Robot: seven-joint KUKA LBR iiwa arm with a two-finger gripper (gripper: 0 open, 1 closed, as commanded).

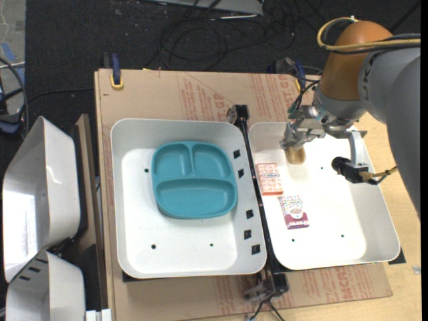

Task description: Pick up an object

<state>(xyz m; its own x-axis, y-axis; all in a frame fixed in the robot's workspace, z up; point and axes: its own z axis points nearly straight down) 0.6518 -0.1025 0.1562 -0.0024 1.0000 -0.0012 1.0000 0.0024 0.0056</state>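
1. Pincer (298, 138) sits over the rear left part of the right bin (374, 212), hanging from the grey arm (394, 79) with its orange band (348, 55).
2. Can't tell whether it is spread or pressed together; too small and blurred.
3. Tan cork-like piece (295, 154) shows directly below the pincer tip, touching or just under it. Can't tell if it is gripped.
4. Two flat cards lie on the right bin floor near its left wall: orange-and-white card (269, 178) toward the rear, pink-and-white card (294, 212) nearer the front. Both apart from the pincer.
5. Left bin (134, 246) holds a teal divided plate (194, 180), flat, roughly centred.
6. Both bins sit side by side on the brown counter (200, 92).
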